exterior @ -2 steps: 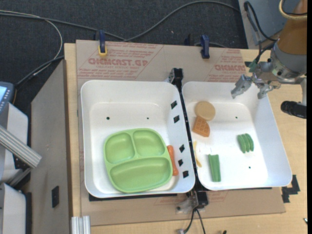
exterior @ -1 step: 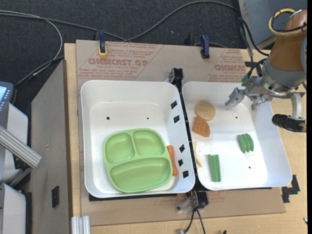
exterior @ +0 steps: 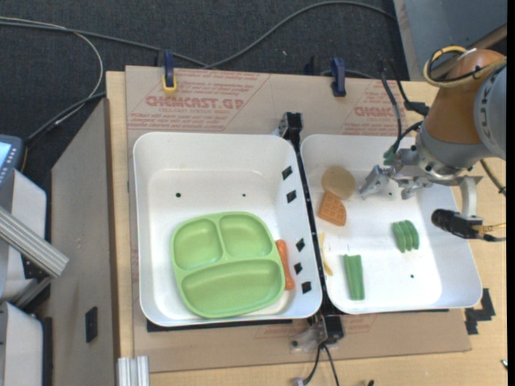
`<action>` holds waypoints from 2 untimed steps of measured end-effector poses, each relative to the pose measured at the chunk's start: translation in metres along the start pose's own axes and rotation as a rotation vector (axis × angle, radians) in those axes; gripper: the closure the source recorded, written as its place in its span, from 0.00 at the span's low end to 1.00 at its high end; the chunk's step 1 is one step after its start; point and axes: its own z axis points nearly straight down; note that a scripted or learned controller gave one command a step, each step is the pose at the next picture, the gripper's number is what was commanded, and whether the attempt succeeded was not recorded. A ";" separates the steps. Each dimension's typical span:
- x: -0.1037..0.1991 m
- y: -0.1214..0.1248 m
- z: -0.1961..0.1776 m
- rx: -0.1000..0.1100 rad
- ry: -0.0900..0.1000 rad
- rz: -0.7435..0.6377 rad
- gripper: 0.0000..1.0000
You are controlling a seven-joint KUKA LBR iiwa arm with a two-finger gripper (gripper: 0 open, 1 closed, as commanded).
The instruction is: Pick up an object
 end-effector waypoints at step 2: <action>0.001 0.001 0.020 -0.009 -0.001 -0.001 1.00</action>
